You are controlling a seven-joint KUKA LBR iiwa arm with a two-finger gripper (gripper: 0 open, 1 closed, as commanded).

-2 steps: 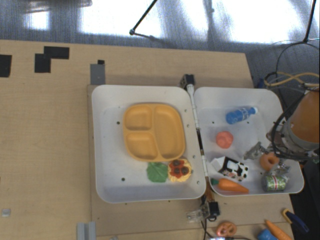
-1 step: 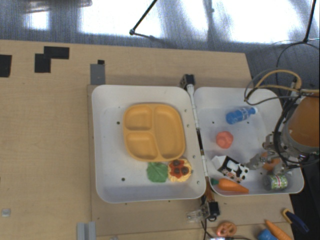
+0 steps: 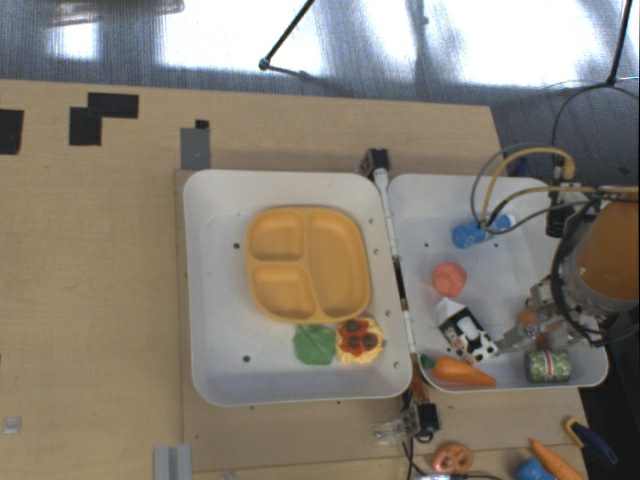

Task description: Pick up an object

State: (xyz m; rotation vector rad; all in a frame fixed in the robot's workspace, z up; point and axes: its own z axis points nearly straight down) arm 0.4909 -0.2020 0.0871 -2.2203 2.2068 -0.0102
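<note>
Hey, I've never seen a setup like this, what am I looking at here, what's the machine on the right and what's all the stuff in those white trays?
This is one picture from a camera fixed above a wooden bench, looking down at a slant. On the right is a grey robot arm with an orange band; its gripper reaches down over the right white bin. I cannot tell whether it holds anything.

That bin contains a blue toy, a pink round piece, a black-and-white toy, an orange toy carrot and a small green can.

The left white bin holds a yellow divided plate, a green leafy toy and a small toy pizza.
</note>
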